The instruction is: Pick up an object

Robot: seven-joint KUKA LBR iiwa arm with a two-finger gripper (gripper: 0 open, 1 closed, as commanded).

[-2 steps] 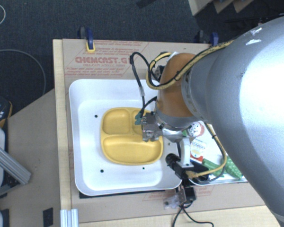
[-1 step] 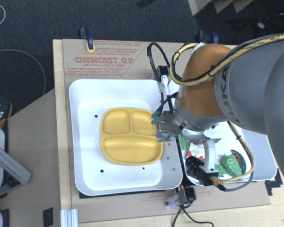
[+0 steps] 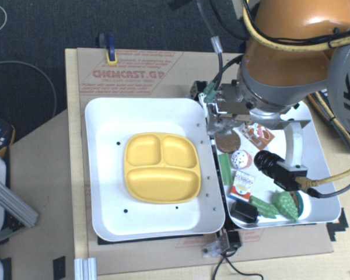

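Brown disc (image 3: 227, 142) — beneath end effector (image 3: 223, 120)

robotics lab bench. evidence: grey industrial arm with orange band (image 3: 297, 22) reaching over two white bins (image 3: 99, 174) set on a board stamped with a plastics brand name (image 3: 128, 73), held by a blue clamp (image 3: 110, 46). loose cables (image 3: 23, 69) trail across dark carpet; aluminium framing (image 3: 11, 206) at lower left. right bin holds assorted small test items (image 3: 262, 174); left bin a yellow divided tray (image 3: 161, 168).
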